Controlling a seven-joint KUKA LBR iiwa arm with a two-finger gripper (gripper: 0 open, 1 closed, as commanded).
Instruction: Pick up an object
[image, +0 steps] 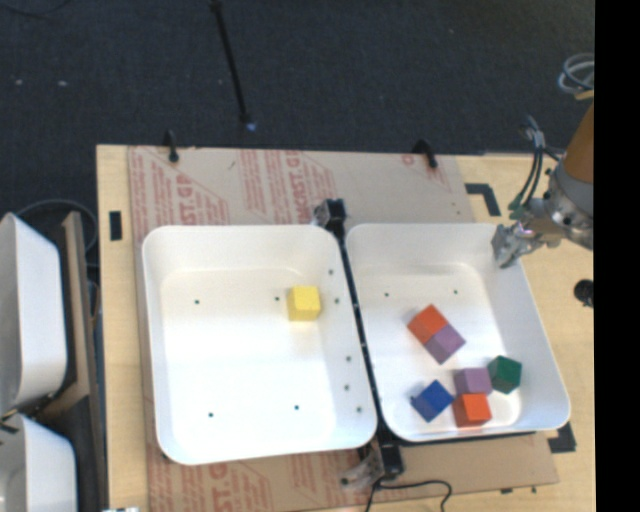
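Two white bins sit side by side. The left bin (180, 420) holds one yellow block (304, 303). The right bin (540, 385) holds six blocks: two orange, two purple, one blue, one green. The gripper (510, 243) hangs over the right bin's far right rim, well apart from the nearest orange block (427, 322); its state I cannot tell.

Dark speckled carpet floor (330, 70) behind wooden bench (115, 330); printed cardboard sheet (250, 185) lies on bench; thin black cable (232, 70) crosses carpet.

Smooth glossy white plastic bins (160, 300) on a matt printed cardboard sheet (230, 190); matt-painted blocks (304, 303)
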